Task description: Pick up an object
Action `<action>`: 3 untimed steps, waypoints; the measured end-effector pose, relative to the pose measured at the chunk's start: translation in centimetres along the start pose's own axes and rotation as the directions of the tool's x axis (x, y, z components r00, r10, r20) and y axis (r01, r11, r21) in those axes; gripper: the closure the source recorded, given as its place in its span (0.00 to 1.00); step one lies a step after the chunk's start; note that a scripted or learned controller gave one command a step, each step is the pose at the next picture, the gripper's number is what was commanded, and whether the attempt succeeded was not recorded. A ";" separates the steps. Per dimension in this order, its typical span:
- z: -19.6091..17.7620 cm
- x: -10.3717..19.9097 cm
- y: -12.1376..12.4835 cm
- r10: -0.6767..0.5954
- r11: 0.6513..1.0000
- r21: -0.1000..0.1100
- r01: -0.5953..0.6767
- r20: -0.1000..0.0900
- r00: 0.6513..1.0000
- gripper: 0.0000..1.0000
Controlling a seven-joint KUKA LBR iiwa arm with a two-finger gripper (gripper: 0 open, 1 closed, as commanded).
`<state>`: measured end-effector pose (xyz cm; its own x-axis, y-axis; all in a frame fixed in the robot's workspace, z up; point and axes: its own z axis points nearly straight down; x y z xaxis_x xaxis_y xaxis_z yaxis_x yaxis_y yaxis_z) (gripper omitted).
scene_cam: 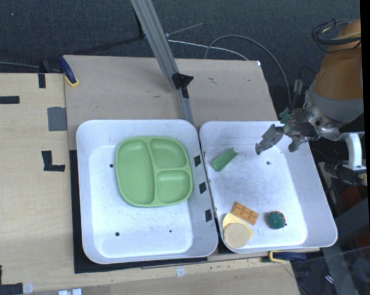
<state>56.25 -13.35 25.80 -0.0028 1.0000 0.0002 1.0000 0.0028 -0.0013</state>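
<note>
Looking down on your bench, you see the gripper [276, 141] hanging over the far right part of the right bin [308, 169], its two fingers spread apart with nothing between them. Left of it, near that bin's far left side, lies a green block [223, 159]. At the near end of the same bin sit a yellow round piece [238, 234] touching an orange waffle-like piece [245, 213], with a dark green ball [275, 220] just beside them. The left bin [100, 239] holds a green divided plate [154, 171].
</note>
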 end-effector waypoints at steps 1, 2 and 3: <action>0.0 0.0 0.0 0.000 1.000 0.000 0.000 0.000 1.000 0.00; 4.4 -0.1 0.1 0.001 1.000 0.005 -0.001 0.001 1.000 0.00; 10.0 0.7 0.7 0.000 1.000 0.006 0.000 0.000 1.000 0.00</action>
<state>56.97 -12.69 15.75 -0.0026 1.0000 0.0006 1.0000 0.0026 -0.0077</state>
